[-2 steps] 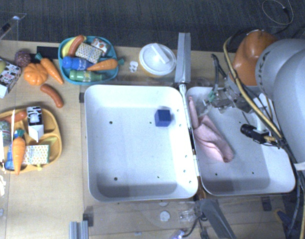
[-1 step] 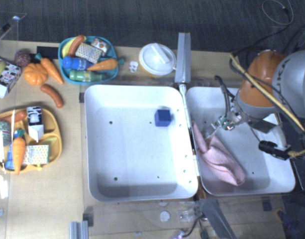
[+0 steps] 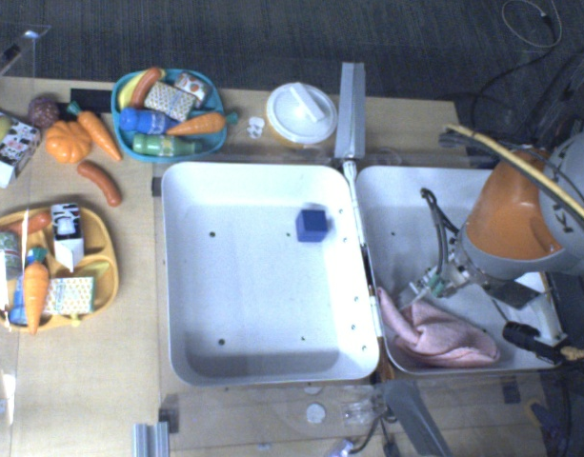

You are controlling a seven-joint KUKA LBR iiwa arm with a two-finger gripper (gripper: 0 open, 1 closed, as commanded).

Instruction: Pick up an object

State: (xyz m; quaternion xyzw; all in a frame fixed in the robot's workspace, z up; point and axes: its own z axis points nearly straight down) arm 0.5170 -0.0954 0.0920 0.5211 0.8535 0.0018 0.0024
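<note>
— So, where was the gripper [image 3: 432,285] seen?

— It was seen low in the right bin [image 3: 398,194], under the orange band of the arm [image 3: 520,219]. Whether it was open or shut could not be told, because its tip was small and partly hidden by wires.

— And what was there to be picked up?

— A pink cloth [image 3: 436,336] was found in the same bin, bunched up by the near wall. It lay just beside the gripper, at about 6 o'clock from it. Touching could not be ruled out. Nothing was seen held.

— Which way was the cloth stretched?

— Its long side was laid from 9 o'clock to 3 o'clock, along the bin's near wall.

— Was anything else close?

— A blue block [image 3: 312,224] was seen in the left bin [image 3: 196,284], well apart from the gripper, at about 10 o'clock from it. The wall between the bins would have to be crossed to reach it. So the cloth was judged the nearer thing, and a short drop toward 6 o'clock was thought to be enough.

— How many things were counted?

— Two white bins were counted, one pink cloth, one blue block, one arm and one gripper. On the bench, at the far left, one blue bowl [image 3: 168,149] and one yellow plate [image 3: 103,276] of toy food were counted, and one white lid [image 3: 301,110] behind the bins.
</note>
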